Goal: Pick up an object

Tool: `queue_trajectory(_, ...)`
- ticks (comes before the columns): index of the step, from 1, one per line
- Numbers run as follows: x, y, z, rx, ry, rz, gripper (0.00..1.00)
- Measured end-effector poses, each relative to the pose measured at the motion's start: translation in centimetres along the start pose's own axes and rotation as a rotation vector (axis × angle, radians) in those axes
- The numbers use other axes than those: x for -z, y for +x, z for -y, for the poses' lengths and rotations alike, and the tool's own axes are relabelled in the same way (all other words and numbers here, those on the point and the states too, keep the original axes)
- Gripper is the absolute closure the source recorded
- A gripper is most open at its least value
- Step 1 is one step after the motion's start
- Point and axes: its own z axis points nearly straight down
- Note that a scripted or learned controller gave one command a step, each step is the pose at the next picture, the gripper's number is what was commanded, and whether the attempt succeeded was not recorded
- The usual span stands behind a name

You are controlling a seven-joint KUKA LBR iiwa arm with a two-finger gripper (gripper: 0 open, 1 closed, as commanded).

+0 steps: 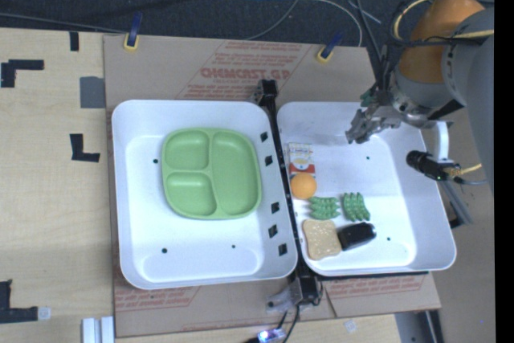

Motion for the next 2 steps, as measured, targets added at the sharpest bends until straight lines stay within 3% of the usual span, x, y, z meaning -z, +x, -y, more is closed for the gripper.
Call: queue_trajectory(2, 10.8, 0.2, 0.1, 0.0, -0.001, 0.001, 1.0)
